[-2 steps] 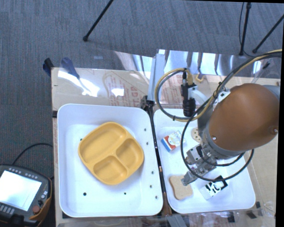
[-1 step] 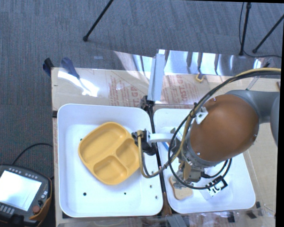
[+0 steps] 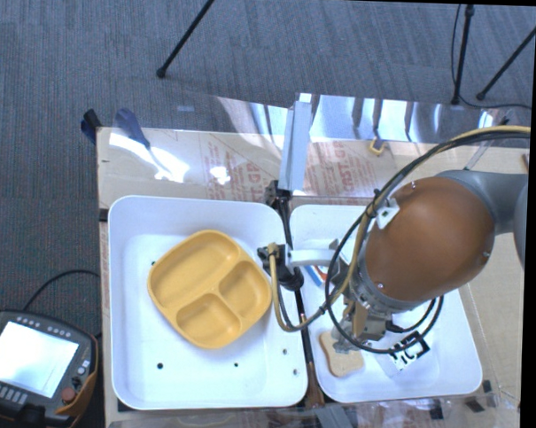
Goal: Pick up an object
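Observation:
A yellow divided plate (image 3: 210, 287) lies in the left white bin (image 3: 134, 225). In the right bin (image 3: 457, 354), a tan flat piece shaped like a slice of toast (image 3: 341, 360) lies near the front left corner. My gripper (image 3: 359, 332) reaches down into the right bin directly above and behind that tan piece, its lower end close to it. The arm's orange band and wrist (image 3: 427, 238) cover much of the right bin. A small blue and red item (image 3: 318, 275) peeks out beside the wrist, mostly hidden.
A black and white tag (image 3: 411, 350) hangs off the wrist cables over the right bin floor. A vertical metal post (image 3: 293, 148) stands behind the bins. Cables (image 3: 286, 311) loop over the rim between the bins. A teach pendant (image 3: 31, 358) lies at the lower left.

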`<action>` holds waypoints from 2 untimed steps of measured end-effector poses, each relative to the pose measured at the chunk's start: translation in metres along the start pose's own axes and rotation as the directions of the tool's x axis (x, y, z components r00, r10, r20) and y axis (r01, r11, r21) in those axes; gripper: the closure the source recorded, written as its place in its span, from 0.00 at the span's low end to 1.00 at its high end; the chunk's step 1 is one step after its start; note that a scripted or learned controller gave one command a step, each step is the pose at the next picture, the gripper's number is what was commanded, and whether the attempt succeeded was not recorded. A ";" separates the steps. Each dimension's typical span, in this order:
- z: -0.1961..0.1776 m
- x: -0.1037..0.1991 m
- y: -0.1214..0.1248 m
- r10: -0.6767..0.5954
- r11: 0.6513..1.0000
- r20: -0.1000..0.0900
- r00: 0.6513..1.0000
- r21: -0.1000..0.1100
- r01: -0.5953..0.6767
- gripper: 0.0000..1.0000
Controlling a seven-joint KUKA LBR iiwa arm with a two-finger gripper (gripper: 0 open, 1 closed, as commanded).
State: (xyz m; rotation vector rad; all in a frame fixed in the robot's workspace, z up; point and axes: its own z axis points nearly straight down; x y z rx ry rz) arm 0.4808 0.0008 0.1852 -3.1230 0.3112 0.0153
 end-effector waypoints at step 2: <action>0.000 0.004 -0.037 0.020 1.000 0.000 1.000 0.001 -0.020 1.00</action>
